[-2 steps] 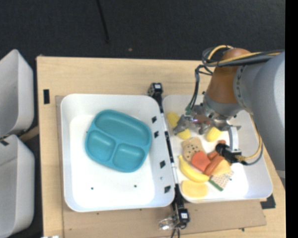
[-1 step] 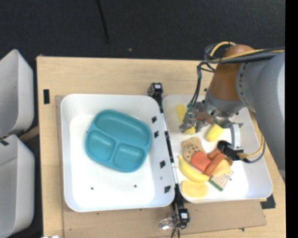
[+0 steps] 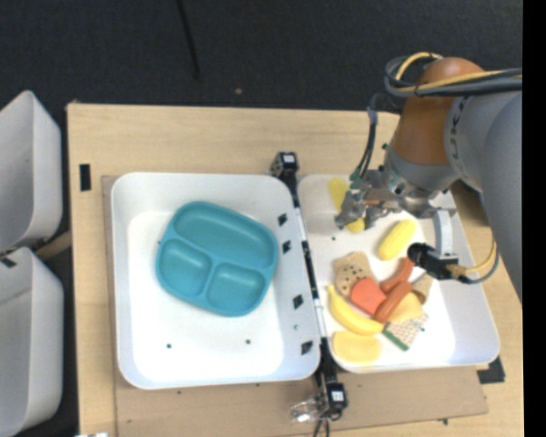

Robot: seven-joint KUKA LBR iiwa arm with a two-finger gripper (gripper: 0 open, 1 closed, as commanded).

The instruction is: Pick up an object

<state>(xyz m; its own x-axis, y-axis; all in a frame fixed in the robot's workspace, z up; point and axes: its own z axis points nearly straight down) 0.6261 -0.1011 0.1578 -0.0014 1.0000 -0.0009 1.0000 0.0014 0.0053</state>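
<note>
Hand (image 3: 357,209) low at far-left corner of right bin (image 3: 469,335), grip state unclear (fingers obscured); yellow piece (image 3: 338,192) touching it; risk: bin wall blocks closing, piece slips; teal tray (image 3: 217,258) in left bin

Teal tray (image 3: 217,259), 2 white bins (image 3: 141,340), yellow banana (image 3: 350,315) — orange-banded grey arm (image 3: 455,116)

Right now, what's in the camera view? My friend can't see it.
A grey arm's gripper hangs over the right bin, above a heap of toy food. The left bin holds a blue tray.
</note>
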